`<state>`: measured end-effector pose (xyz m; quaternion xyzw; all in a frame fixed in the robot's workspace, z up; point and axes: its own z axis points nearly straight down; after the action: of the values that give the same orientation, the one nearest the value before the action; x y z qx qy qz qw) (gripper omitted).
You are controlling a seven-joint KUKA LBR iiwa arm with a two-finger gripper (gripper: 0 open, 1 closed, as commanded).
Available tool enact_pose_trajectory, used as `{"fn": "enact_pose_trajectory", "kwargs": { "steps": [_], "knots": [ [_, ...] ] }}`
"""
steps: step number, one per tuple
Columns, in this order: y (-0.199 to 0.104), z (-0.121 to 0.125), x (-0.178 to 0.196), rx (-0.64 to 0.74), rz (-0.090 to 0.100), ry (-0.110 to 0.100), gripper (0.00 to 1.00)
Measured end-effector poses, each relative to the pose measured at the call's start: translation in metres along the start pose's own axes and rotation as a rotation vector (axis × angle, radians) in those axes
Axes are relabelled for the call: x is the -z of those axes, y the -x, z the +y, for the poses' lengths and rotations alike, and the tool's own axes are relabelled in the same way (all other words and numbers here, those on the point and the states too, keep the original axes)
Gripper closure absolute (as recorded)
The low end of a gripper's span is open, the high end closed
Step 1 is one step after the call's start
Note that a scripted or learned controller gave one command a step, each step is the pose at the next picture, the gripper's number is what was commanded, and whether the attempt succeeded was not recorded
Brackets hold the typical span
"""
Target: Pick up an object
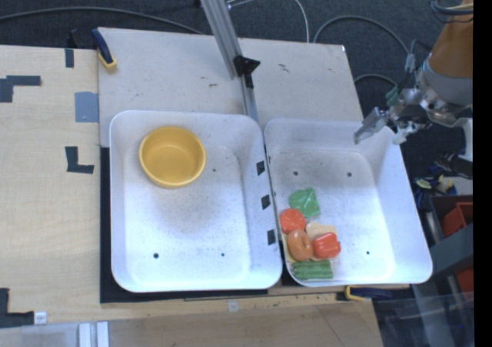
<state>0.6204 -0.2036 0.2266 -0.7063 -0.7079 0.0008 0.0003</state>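
Camera view: gripper (pixel 374 126) at right bin's (pixel 400 207) upper right rim, jaws' state impossible to tell. Toys (pixel 309 234) heaped at that bin's lower left, well apart. Yellow bowl (pixel 172 155) in left bin (pixel 131 253).

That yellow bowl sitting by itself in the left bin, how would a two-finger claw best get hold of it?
Probably by the rim. The yellow bowl sits upright and open, so one finger could go inside and one outside its thin wall, coming straight down. Its right edge faces the gripper, and nothing crowds it in the left bin.
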Motion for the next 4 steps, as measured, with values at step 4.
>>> {"fn": "enact_pose_trajectory", "kwargs": {
  "steps": [4],
  "knots": [
    [0.002,0.003,-0.140,0.000,-0.001,0.000,0.00]
  ]
}}
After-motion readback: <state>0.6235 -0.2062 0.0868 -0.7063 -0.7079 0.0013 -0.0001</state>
